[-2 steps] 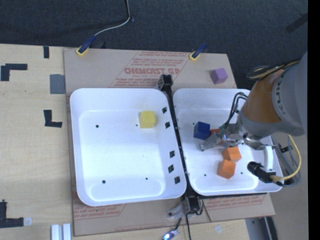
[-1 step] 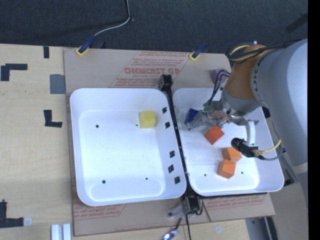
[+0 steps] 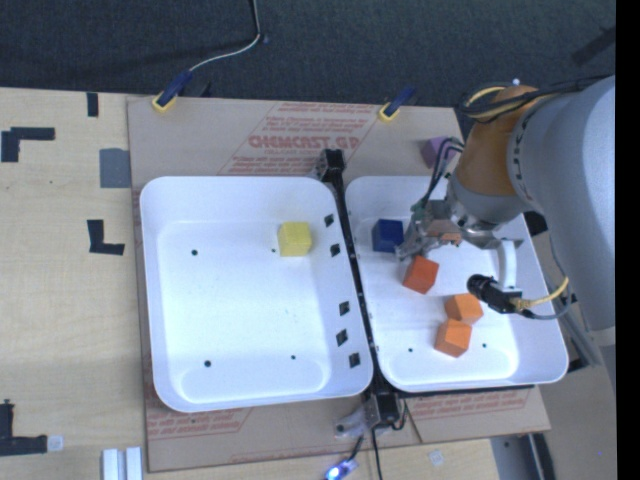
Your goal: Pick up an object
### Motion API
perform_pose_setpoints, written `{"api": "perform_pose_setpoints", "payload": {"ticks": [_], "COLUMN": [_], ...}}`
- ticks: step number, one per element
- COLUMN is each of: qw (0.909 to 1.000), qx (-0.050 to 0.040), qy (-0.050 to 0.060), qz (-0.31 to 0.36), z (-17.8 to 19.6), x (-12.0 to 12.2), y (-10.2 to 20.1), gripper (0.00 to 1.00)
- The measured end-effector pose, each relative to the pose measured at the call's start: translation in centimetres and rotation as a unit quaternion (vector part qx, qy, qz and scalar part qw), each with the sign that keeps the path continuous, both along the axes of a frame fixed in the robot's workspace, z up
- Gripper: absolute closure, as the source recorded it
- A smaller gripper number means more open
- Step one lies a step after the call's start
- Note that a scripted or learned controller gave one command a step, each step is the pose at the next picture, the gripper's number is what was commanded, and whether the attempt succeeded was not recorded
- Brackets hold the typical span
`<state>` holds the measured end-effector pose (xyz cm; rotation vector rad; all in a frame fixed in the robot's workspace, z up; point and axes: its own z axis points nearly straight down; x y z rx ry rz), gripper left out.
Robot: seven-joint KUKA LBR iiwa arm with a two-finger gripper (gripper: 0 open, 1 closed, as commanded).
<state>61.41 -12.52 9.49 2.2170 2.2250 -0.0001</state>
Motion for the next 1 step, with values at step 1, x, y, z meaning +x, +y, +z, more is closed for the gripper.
{"api": "perform_pose_setpoints", "payload": {"ticks": [1], "qw": [1.0], "qx": [-0.0009], "qy": [0.001], "qz": [-0.003], "z": [0.97], "x": [-0.91], "y": [-5.56], "gripper": [1.0]}}
